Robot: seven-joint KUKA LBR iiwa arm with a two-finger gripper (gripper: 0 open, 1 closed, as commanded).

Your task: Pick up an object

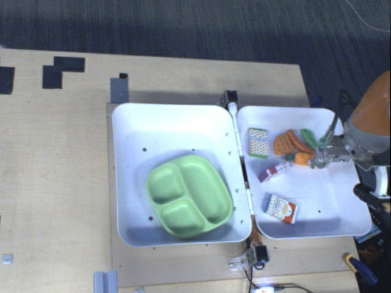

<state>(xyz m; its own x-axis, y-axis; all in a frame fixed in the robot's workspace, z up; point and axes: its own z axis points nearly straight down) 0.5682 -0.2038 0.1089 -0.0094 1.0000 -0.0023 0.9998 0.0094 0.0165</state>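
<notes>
Nearest, a small orange-and-white carton lies in the right bin. Farther back, the gripper sits among clustered toys; crowding could spoil a grasp.

Light wood bench. Two shallow white bins sit directly on it, side by side, inner rims touching: left bin and right bin. Black tape patches stuck on the bench far-left. Grey bracket at the left bin's far corner, another grey bracket near the bench's front edge. Clamp with wires where the bins meet, front side.
</notes>
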